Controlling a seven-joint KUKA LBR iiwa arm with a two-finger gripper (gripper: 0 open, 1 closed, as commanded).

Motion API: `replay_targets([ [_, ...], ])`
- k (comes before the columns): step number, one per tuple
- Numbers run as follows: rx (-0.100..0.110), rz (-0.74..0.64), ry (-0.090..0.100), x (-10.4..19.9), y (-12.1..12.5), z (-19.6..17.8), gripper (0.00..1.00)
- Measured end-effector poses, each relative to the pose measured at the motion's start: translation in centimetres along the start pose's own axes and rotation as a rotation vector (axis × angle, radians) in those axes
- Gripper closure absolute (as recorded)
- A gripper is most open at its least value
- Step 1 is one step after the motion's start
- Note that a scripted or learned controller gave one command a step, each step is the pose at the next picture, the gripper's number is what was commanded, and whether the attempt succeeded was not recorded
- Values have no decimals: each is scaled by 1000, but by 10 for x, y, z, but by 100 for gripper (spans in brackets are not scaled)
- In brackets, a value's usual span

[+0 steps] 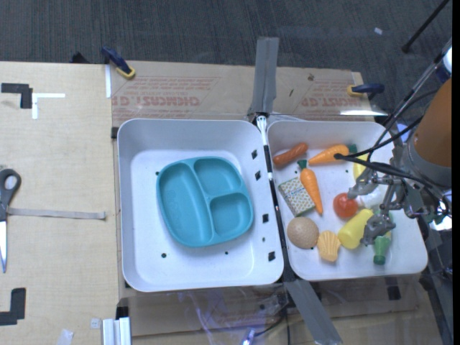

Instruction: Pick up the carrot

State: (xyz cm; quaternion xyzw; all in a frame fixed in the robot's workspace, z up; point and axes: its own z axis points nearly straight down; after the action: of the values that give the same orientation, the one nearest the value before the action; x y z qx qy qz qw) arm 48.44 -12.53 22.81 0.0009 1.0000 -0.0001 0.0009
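Two orange carrots lie in the right bin (410, 261). One carrot (311, 188) lies lengthwise near the bin's left side, its green top pointing to the back. The other carrot (329, 154) lies crosswise at the back, next to a reddish sausage (290, 154). My gripper (369, 208) hangs over the right half of this bin, right of both carrots and just above a red tomato (344, 205) and a yellow pear-like piece (355, 230). It is open and nothing sits between its fingers.
The right bin also holds a speckled cracker (297, 195), a tan egg-like ball (302, 232), a ridged yellow shell (329, 246) and a small green piece (381, 248). The left bin (136, 214) holds a teal divided plate (206, 200). Scissors (6, 192) lie far left.
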Motion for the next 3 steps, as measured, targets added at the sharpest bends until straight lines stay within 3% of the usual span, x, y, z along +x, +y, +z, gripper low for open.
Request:
replay_targets([
  [1,0,88,-1,-53,19,112,0],
  [2,-1,492,-18,-81,10,126,0],
  [3,-3,1180,-9,-122,-3,130,0],
])
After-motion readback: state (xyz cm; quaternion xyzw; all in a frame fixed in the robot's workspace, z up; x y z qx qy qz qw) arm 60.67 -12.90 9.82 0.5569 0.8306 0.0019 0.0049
